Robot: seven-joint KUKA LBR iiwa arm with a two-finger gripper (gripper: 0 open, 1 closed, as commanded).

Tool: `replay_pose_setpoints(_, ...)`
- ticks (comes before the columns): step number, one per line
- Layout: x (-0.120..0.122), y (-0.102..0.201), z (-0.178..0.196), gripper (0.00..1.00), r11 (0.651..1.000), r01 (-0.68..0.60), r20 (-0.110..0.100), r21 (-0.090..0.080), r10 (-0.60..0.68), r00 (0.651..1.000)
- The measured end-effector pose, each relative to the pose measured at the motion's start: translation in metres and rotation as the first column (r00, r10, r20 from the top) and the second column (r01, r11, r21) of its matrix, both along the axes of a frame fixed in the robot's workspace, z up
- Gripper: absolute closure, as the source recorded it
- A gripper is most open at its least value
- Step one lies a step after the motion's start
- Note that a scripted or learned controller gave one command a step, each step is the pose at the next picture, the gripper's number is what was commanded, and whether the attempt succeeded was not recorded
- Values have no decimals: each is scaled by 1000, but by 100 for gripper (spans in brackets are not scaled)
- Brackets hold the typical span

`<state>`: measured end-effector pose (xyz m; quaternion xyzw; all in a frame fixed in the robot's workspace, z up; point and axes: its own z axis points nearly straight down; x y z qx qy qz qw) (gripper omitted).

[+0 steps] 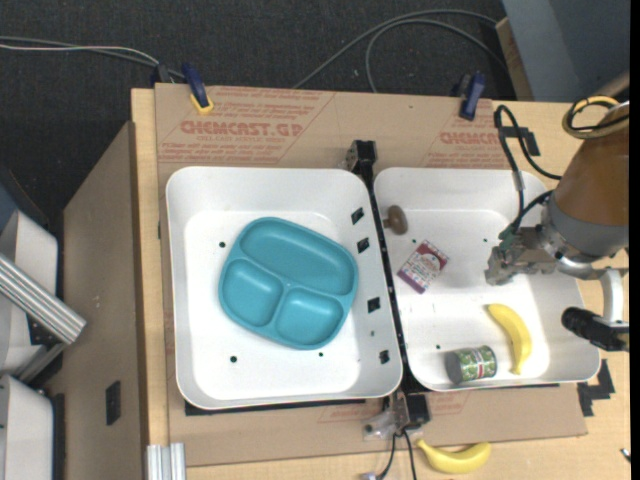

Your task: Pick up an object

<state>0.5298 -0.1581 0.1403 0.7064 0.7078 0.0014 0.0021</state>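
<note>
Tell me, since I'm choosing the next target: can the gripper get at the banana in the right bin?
Probably yes. The gripper hangs just above the banana, which lies bare on the bin floor, apart from the can, with nothing between them.

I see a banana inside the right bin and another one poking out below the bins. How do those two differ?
The banana in the right bin lies in full view on the white floor, running almost top to bottom. The banana below the bins sits outside them at the bench's front edge, lies sideways and is cut off by the frame. The first has a green can beside it; the second lies by black cables. Both are yellow and curved.
</note>
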Motion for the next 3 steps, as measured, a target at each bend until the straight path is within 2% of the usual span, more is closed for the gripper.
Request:
replay_pose_setpoints(2, -7, 10, 97, 100, 1000, 0, 1, 0, 0, 1000)
replay_pose_setpoints(3, 7, 58, 86, 100, 1000, -4, -7, 4, 4, 1000)
